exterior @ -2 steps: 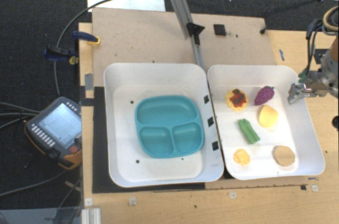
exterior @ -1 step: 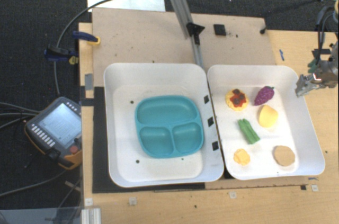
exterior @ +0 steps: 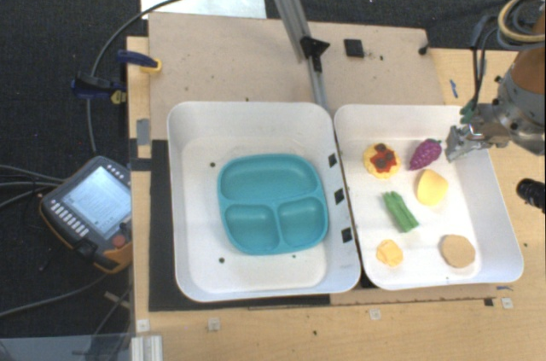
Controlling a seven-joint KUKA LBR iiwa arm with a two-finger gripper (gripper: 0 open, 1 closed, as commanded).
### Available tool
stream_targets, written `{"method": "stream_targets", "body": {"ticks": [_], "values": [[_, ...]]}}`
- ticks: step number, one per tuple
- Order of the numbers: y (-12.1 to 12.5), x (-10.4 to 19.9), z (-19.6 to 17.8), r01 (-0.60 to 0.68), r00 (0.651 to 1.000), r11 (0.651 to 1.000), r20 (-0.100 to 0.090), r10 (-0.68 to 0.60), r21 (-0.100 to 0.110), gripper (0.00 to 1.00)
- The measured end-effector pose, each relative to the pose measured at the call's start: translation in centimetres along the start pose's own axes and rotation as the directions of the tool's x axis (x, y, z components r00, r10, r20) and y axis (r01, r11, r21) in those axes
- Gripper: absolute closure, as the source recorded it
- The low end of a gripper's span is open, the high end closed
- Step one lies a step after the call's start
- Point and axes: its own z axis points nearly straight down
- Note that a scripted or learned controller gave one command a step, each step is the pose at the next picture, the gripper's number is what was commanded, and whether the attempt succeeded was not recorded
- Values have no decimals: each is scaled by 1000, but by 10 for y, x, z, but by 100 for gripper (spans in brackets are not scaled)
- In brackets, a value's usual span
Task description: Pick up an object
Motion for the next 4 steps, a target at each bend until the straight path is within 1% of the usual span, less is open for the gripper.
{"method": "stream_targets", "body": {"ticks": [2,3,4], "values": [[-4,110,-10,2,1000,1000,-1,-2,-1,100],[-11,162,7,1,1000,1000,-1,-1,1,100],[-23,220,14,2,1000,1000,-1,-2,1,100]]}}
